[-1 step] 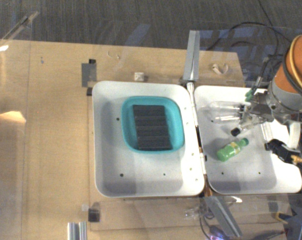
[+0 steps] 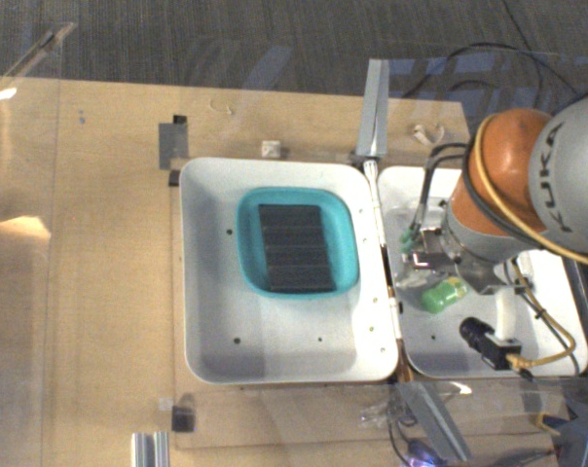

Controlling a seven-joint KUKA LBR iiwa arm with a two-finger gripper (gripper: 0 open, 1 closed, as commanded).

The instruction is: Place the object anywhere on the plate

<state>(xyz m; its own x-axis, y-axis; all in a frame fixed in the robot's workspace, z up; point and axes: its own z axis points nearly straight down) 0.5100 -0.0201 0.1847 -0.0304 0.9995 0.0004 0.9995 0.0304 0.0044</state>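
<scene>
A teal square plate (image 2: 345,246) with a dark ridged centre lies in the left white bin (image 2: 211,300). A small light-green object (image 2: 443,296) rests on the floor of the right bin (image 2: 440,358), near its left wall. My gripper (image 2: 421,256) hangs low over the right bin, just above and to the left of the green object. The grey wrist with its orange band (image 2: 503,178) covers much of that bin's upper part. A small bit of green (image 2: 408,235) shows beside the gripper's left side; what it is stays unclear.
The two bins meet at a raised rim (image 2: 384,270) between plate and gripper. A metal post (image 2: 374,110) stands behind the bins. The wooden bench (image 2: 80,290) stretches to the left.
</scene>
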